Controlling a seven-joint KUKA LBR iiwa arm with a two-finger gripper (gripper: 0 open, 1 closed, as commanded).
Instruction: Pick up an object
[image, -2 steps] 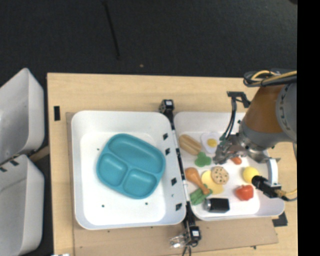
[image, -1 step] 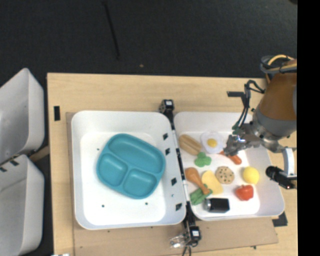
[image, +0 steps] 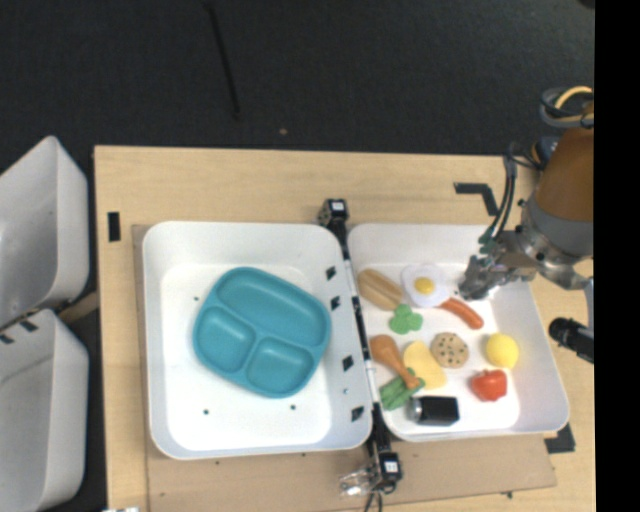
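The right bin (image: 530, 400) holds several toy foods: a hot dog bun (image: 379, 289), a fried egg (image: 425, 284), a red sausage (image: 464, 313), a green piece (image: 405, 320), a chicken drumstick (image: 391, 357), a cookie (image: 450, 349), a lemon (image: 501, 350), a red pepper (image: 489, 384), a yellow piece (image: 424, 366) and a black block (image: 436, 409). My gripper (image: 478, 281) hangs low over the bin's upper right part, just above the sausage's right end and right of the egg. Nothing shows between its fingers.
The left bin (image: 170, 420) carries a teal divided plate (image: 262, 331). A black clip (image: 333, 211) sits at the top of the divider between the bins, another (image: 385, 465) at its bottom. White padded shapes (image: 35, 230) stand left of the bench.
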